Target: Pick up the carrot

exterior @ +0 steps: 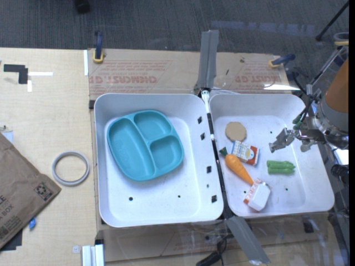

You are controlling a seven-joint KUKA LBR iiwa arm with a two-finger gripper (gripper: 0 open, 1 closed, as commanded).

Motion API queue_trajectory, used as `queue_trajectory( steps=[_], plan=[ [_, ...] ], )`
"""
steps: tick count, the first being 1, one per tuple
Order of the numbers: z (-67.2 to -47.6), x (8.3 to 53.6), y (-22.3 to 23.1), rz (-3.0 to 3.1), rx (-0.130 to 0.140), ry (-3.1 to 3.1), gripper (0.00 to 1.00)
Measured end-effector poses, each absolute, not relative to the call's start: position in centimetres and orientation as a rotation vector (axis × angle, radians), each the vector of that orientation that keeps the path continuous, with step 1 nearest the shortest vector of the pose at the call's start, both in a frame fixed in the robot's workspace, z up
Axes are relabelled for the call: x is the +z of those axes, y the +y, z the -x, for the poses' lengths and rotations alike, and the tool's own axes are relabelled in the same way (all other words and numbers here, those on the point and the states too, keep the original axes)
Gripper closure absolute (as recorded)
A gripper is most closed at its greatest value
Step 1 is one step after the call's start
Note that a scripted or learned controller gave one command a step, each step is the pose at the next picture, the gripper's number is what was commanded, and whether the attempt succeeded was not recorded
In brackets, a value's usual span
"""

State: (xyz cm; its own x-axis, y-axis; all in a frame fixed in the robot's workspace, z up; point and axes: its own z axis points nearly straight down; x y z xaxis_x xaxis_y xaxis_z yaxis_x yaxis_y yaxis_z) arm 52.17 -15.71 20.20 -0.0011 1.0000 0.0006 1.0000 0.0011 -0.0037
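Beige bench (44, 110) bears two white bins (105, 165), dark carpet (166, 10) behind.

Bright and even throughout, lit from overhead. Soft, short shadows only: a faint one under the blue plate (145, 144), another beside the tape ring (70, 167) on the bench (44, 110). White bins (111, 204) close to washed out, inner walls hard to separate from floors. Mild sheen on the clear sheet along the lower edge. Dark and murky across the carpet at the top. Slightly soft overall, small print on the packets unreadable. Blurred at the far right, around the arm's orange band (339, 90).
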Motion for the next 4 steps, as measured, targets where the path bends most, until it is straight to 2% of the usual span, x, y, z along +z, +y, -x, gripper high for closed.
queue_trajectory(
  steps=[1, 2, 3, 4],
  plan=[
    [-53.3, 11.7, -10.5, 1.950, 0.002, -2.459, 0.00],
    [-49.4, 9.1, -10.5, 1.473, 0.001, -2.771, 0.00],
    [-49.4, 10.0, -10.6, 1.480, 0.000, -2.769, 1.00],
    [-53.9, 19.1, -4.4, 1.941, 0.003, -2.469, 1.00]
  ],
)
